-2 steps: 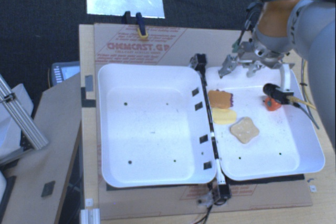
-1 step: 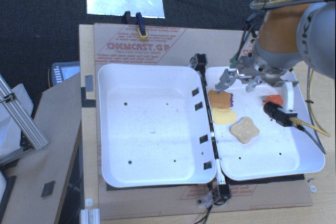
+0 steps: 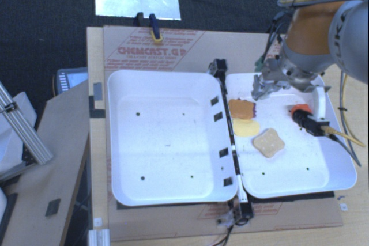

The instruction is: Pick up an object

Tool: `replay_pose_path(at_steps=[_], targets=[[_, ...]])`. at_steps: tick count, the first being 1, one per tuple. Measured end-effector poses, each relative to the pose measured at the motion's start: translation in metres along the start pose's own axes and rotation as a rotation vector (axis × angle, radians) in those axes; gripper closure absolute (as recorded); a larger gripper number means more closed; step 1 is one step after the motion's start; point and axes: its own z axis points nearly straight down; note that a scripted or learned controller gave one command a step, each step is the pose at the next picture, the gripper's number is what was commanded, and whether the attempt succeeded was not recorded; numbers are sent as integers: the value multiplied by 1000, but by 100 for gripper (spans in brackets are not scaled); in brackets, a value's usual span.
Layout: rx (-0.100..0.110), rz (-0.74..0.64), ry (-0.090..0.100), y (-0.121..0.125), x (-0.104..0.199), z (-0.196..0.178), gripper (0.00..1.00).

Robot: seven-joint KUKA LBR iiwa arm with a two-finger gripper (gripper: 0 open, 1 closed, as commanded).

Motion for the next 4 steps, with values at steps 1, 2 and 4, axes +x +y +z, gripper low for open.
replay_pose_path(at_steps=[1,2,4], targets=[[1,-6,3,-22,91,-27,100],[-4,3,1,-75,77,-102,100],[0,0,0,-21,173,-173,100]])
